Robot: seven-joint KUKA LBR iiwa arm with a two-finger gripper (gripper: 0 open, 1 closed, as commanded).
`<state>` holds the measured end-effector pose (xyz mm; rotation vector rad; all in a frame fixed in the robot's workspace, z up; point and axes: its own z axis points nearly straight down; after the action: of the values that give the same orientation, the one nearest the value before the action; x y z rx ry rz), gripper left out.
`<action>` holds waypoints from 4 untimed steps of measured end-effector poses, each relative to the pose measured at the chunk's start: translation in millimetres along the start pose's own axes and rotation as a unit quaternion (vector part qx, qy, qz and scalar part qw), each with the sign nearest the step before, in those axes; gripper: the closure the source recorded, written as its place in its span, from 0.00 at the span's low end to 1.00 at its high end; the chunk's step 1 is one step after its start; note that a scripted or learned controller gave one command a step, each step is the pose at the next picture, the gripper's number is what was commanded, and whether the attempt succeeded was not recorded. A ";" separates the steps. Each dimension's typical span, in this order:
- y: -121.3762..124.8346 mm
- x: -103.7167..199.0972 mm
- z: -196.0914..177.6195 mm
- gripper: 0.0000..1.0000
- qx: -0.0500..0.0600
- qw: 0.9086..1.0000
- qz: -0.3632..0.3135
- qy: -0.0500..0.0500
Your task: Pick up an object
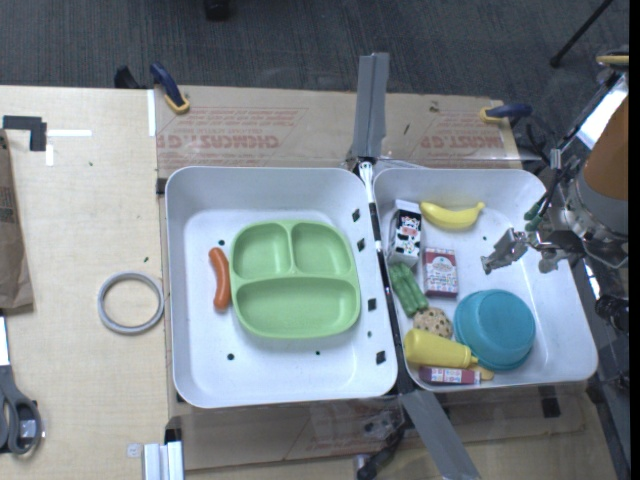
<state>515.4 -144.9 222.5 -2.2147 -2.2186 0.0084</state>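
My gripper hangs over the right bin, near its right wall, open with nothing between its fingers. Just below it sits a blue bowl. Left of it lie a yellow banana, a small milk carton and a red box. A green vegetable, a cookie, a yellow bottle and a red bar crowd the bin's lower left.
The left bin holds a green divided plate and a sausage beside it. A tape ring and scissors lie on the bench at the left. A grey divider post stands between the bins.
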 end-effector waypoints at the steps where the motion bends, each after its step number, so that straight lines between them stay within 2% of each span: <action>1: 0.0 0.0 0.0 0.00 0.000 1.000 0.000 0.000; 2: -27.2 -28.7 82.1 0.00 -0.003 1.000 0.000 0.000; 3: -2.3 -68.4 110.0 0.00 -0.021 0.999 -0.037 -0.001; 4: -37.1 -47.9 64.1 0.00 -0.004 0.998 0.064 0.000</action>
<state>477.9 -192.8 158.7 -2.3576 -2.0757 0.0013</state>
